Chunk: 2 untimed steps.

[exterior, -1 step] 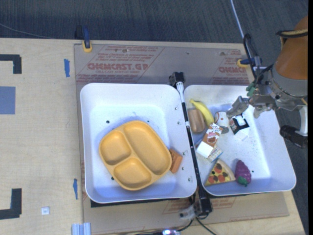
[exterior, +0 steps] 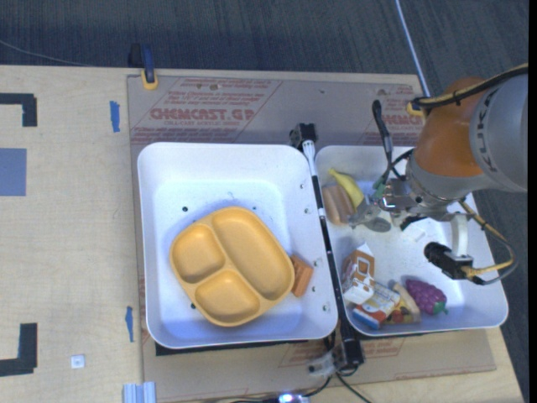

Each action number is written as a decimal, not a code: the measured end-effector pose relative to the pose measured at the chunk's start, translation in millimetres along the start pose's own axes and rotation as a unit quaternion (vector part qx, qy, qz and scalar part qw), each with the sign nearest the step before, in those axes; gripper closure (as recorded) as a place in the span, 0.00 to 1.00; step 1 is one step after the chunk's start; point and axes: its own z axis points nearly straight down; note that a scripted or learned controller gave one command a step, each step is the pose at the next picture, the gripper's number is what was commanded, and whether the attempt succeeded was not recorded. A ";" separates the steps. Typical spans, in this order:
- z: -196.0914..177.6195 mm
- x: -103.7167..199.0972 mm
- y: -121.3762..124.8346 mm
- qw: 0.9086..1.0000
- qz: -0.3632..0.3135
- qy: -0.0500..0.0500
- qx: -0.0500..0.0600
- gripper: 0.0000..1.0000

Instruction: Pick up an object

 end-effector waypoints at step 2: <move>-79.8 68.6 4.9 1.000 -0.001 0.000 -0.002 1.00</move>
